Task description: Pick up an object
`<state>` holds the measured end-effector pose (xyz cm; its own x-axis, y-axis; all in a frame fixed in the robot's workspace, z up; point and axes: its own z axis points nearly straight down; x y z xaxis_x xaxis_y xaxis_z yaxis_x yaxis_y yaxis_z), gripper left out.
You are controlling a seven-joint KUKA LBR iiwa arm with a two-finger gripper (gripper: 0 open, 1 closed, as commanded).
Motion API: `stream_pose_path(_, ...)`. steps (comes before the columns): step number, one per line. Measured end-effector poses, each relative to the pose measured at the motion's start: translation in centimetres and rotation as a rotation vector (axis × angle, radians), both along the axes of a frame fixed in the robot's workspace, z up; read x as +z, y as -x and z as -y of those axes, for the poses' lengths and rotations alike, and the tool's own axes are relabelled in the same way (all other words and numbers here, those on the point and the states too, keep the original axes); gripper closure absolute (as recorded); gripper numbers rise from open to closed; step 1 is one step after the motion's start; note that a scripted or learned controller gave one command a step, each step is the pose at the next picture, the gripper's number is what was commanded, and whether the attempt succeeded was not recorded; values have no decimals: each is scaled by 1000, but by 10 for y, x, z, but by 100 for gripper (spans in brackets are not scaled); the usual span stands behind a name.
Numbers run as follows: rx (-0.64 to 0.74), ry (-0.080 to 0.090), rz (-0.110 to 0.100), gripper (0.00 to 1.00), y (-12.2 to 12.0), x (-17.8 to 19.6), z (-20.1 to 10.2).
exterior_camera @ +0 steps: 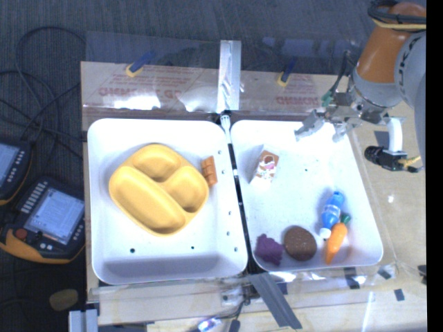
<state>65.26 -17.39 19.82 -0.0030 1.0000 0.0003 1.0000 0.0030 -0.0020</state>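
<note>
**Pre-grasp, nothing held**

Gripper (320, 125) spread wide, empty, over right bin (304, 185) back edge, clear of contents for descent. Nearest pick: small carton (266, 165), tilted, alone mid-bin. Carrot (336, 241), blue bottle (332, 209), brown ball (299, 243), purple toy (269, 248) bunched at front wall, harder access.

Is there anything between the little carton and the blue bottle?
No. In the camera view, just bare white bin floor runs from the little carton to the blue bottle.
</note>
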Motion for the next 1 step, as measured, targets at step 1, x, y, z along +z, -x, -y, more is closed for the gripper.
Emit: stream_pose_path(1,209,0,0,0,82,-72,40)
